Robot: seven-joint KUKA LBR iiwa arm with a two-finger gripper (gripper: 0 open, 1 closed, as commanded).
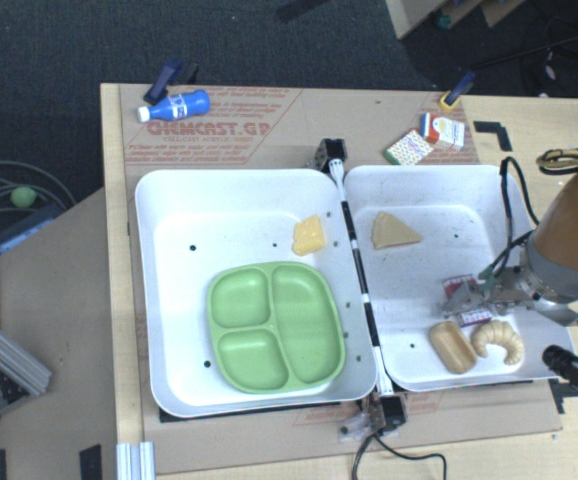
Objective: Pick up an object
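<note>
The hand [484, 290] sits low in the right bin [424, 183], over a small red-and-white packet [466, 301]; whether it is open or closed cannot be told. Just beside it lie a curved, pale croissant [499, 340] and a smooth tan bun [452, 347], touching. A flat wedge [395, 231] rests farther off. The left bin [169, 268] holds a glossy green divided plate [273, 325] and a yellow chunk [309, 235].

Dark carpet floor [119, 28] around wooden bench [269, 118].
</note>
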